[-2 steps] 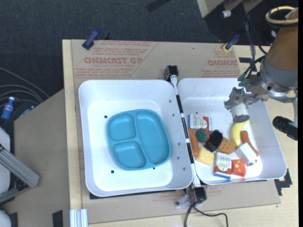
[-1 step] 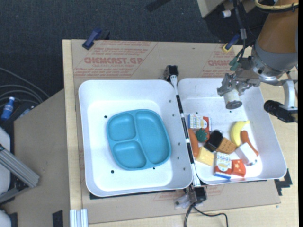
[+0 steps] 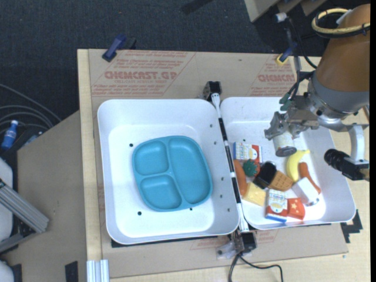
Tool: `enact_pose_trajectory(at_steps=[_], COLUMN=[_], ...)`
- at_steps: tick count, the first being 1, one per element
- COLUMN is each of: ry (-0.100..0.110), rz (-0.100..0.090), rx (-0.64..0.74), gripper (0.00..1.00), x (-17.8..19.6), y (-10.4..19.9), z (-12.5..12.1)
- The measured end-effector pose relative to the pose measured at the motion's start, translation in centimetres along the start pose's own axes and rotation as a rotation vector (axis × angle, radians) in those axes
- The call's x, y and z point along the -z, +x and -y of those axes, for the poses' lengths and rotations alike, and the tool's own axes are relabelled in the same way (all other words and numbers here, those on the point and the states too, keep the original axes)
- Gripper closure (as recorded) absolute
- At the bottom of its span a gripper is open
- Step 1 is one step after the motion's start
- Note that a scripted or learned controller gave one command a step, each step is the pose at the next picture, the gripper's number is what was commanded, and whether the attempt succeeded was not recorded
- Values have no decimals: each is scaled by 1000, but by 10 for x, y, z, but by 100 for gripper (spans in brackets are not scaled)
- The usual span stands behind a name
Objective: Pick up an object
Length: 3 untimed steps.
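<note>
While bench sits on dark carpet, end effector state unclear.

My gripper hangs over the right white bin, whose back half is bare floor and open to me. The front half is crowded: a yellow banana, an orange sausage-shaped toy, a black block, a tan waffle-like square, a yellow wedge and small printed cartons lie touching or just beside each other, leaving hardly any gaps between them. The left white bin holds a blue divided plastic plate in its middle, with bare floor all round it. The raised rims meeting between the bins form a ridge I must clear.
</note>
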State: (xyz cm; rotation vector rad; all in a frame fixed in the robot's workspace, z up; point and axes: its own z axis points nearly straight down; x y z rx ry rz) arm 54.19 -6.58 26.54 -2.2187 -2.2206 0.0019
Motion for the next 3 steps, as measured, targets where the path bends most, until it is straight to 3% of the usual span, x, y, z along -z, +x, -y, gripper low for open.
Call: enact_pose_trajectory(at_steps=[1, 2, 3], ry=[-4, 1, -1], rz=[2, -1, 1], rx=[-2, 0, -1], gripper=[100, 100, 100], x=[-7, -8, 20], y=[-29, 20, -30], z=[-18, 4, 40])
